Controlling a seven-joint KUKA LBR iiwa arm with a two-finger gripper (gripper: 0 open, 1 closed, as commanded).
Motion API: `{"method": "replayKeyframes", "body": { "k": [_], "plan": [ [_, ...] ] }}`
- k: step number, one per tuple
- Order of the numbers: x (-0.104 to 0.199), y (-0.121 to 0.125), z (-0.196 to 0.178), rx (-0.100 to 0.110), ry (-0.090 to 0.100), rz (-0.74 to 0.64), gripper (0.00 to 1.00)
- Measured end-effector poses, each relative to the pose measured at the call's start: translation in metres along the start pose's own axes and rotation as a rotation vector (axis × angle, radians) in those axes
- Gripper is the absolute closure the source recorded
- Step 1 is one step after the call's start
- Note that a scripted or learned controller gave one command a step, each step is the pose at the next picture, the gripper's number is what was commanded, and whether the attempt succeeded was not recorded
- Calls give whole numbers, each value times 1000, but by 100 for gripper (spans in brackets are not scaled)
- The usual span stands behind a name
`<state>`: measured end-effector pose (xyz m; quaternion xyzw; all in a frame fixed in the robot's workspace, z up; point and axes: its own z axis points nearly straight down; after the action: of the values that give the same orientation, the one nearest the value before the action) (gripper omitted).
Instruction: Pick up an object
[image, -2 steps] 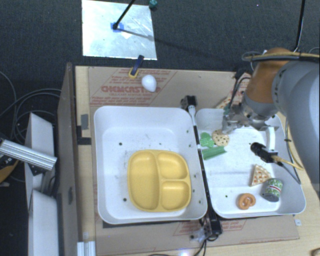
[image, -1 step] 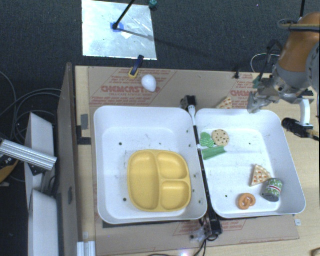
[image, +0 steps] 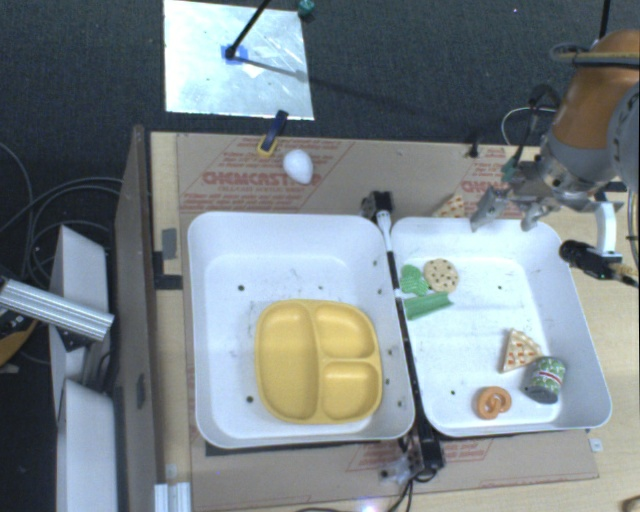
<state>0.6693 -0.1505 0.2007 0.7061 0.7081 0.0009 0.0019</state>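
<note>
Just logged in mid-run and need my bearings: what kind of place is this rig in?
Probably a robotics lab test bench. Two white bins sit on cardboard, one holding a yellow divided tray, the other toy food like a pizza slice; loose cables trail on dark carpet.

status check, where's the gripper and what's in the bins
Gripper open, above right bin's far rim, holding nothing. Cookie, pizza slice, pretzel, can untouched. Yellow tray in left bin.
</note>
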Motion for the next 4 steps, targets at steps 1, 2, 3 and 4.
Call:
{"method": "replayKeyframes", "body": {
  "k": [1,2,3,4],
  "plan": [
    [51,-42,72,11,5,-3,0],
    [57,-16,117,-1,1,-2,0],
    [65,1,114,-1,-1,-3,0],
    [60,-54,113,-2,1,3,0]
  ]
}}
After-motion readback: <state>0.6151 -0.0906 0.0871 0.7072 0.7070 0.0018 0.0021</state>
